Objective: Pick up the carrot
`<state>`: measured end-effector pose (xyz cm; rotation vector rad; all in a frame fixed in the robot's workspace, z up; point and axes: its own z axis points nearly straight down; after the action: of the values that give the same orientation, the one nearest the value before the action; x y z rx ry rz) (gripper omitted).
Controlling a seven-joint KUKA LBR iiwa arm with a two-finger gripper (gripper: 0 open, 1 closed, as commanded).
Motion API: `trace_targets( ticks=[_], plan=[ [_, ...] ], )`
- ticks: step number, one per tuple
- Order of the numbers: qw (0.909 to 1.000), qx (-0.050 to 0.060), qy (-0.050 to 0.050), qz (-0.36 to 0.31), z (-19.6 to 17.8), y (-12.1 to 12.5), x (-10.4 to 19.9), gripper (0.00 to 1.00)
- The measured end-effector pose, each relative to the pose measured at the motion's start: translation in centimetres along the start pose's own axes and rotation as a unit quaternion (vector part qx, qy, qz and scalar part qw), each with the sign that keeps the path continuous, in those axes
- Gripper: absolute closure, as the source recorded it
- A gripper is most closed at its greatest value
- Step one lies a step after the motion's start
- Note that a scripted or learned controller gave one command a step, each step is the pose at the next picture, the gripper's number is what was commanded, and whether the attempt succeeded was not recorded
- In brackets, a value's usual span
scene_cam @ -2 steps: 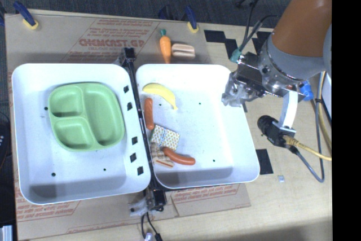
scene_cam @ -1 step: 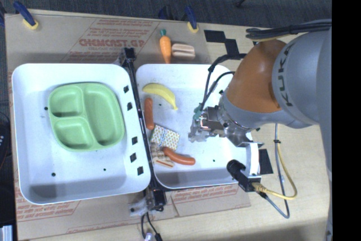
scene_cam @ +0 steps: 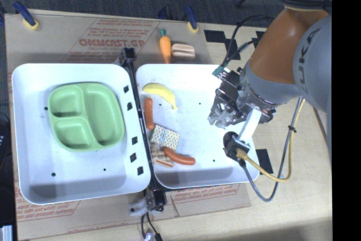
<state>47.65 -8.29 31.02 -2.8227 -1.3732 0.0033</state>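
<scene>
Two sausages [scene_cam: 149,113], a banana [scene_cam: 160,92] fill the right bin [scene_cam: 197,73]; carrot [scene_cam: 164,48] outside (gripper [scene_cam: 221,115] state unclear).

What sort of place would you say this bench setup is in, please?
Probably a robotics lab test bench, not a kitchen: two white bins sit on cardboard clamped to the bench, the food is toy-like, such as the carrot and banana, and a cabled grey arm's gripper hangs above.
</scene>
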Motion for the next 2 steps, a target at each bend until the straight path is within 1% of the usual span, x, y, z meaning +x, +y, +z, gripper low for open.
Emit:
trace_targets(
  ticks=[1, 2],
  plan=[
    [0.9973, 0.000, 0.000, -0.073, -3.8, 3.7, -4.8, 1.00],
    [0.9999, 0.001, 0.000, 0.014, 4.7, -0.5, 2.2, 1.00]
  ],
)
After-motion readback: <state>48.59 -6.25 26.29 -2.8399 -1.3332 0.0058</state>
